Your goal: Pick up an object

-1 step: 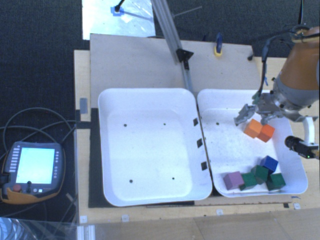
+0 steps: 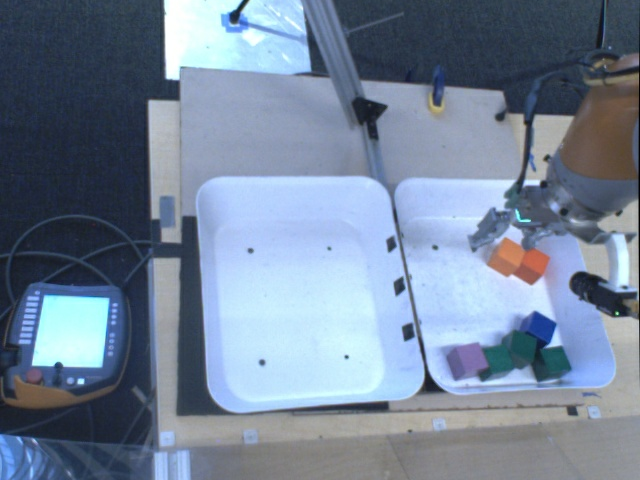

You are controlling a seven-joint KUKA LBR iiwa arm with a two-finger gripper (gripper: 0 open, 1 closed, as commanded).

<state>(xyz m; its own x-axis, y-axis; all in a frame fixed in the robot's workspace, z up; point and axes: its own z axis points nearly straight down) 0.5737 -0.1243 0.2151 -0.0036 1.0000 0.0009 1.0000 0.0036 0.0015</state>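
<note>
Orange blocks (image 2: 518, 259), two touching, toward 1 o'clock in right bin (image 2: 440, 368). Gripper (image 2: 510, 230) just above them at their 11 o'clock, fingers spread, clasping nothing. Grey arm (image 2: 600, 138) with orange band reaching in from 3 o'clock. Near bin's 5 o'clock corner: purple block (image 2: 465, 360), green blocks (image 2: 520, 353), blue block (image 2: 538, 326), clustered, touching. Left bin (image 2: 215, 268) alongside at 9 o'clock.
</note>
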